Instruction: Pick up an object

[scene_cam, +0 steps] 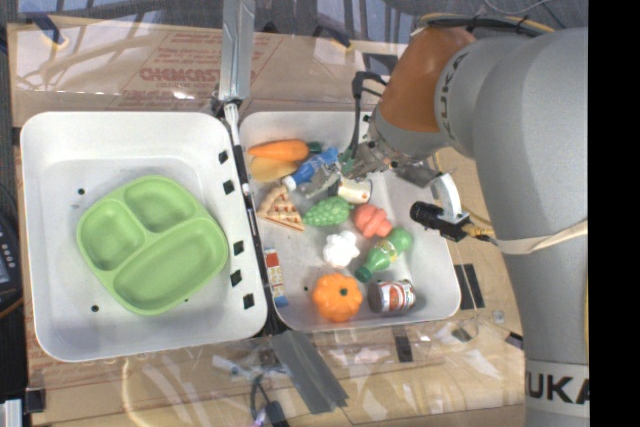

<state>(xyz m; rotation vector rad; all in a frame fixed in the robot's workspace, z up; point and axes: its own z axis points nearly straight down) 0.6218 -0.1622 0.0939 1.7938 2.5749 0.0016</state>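
Evidently mid-reach: gripper [335, 177] low in right bin [440, 260], amid clutter near carrot [280, 153] and pizza slice [282, 209]; cannot tell how its fingers stand, nothing visibly lifted.

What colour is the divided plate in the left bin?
Light green. The divided plate shows clearly in the camera view, lying in the white left bin.
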